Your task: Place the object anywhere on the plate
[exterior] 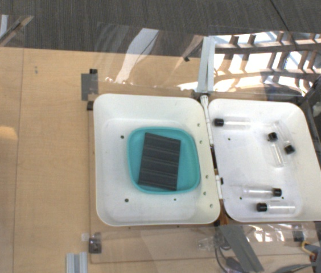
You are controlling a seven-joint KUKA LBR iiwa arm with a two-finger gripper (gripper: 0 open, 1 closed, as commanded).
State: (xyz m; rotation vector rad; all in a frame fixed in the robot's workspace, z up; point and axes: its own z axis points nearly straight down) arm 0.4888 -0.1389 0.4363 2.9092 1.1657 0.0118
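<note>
A dark grey ribbed rectangular block (160,161) lies flat on a teal square plate (192,169) in the middle of the left white bin (109,152). The block sits well inside the plate's rim, slightly tilted, with nothing touching it.
The right white bin (303,198) holds several clear tubes with black caps, among them one (229,122) near its back left and two (261,193) (274,207) near its front. A metal frame (274,56) stands behind the right bin. The wooden bench (35,152) spreads out to the left.
</note>
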